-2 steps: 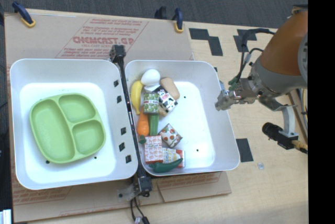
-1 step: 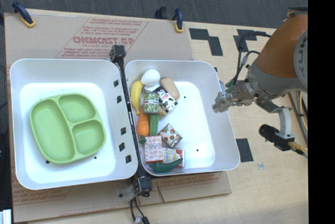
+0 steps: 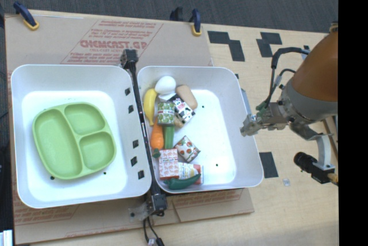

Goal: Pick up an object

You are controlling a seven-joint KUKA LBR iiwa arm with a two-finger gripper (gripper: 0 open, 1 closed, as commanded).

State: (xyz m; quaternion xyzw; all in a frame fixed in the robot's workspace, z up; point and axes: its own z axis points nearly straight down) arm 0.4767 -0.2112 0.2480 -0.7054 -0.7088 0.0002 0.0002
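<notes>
Two bins sit side by side on desk (image 3: pixel 230 222). Left bin (image 3: pixel 20 141) holds a divided tray (image 3: pixel 73 138). Right bin (image 3: pixel 230 141) has food items (image 3: pixel 172 135) packed along its left wall, banana (image 3: pixel 149 106) and egg (image 3: pixel 165 85) at far end. End effector (image 3: pixel 248 126) sits just right of right bin's rim.

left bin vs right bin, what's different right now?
The left bin holds a green divided tray; the right bin holds a pile of toy food, including a banana and a white egg. The tray sits mid-bin; the pile crowds the right bin's left wall. The gripper is at the right bin's right rim. Both are shallow and white.
</notes>
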